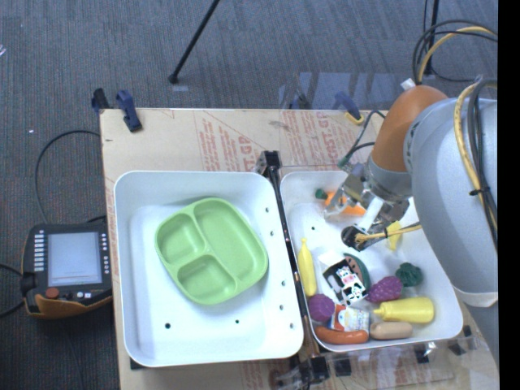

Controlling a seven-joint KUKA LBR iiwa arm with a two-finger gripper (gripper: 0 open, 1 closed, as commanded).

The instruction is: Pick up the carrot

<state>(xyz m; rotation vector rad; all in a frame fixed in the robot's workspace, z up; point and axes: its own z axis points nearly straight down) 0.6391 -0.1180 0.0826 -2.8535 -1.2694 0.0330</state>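
Pick not done yet
The carrot (351,210) lies just beside the jaws; how open they are, I cannot tell.

Two shallow white bins sit side by side on the bench (195,140). The left bin (138,315) holds a green divided plate (211,250). In the right bin (451,319), the gripper (353,203) hangs over the far left corner, right above the carrot (333,201), whose orange body shows on either side of it. Nearer lie a yellow corn cob (306,268), a cow-print carton (345,281), purple grapes (387,288), broccoli (409,275), a yellow bottle (404,309) and a red sausage (341,335). A teach pendant (69,266) rests on the floor, left of the bench.
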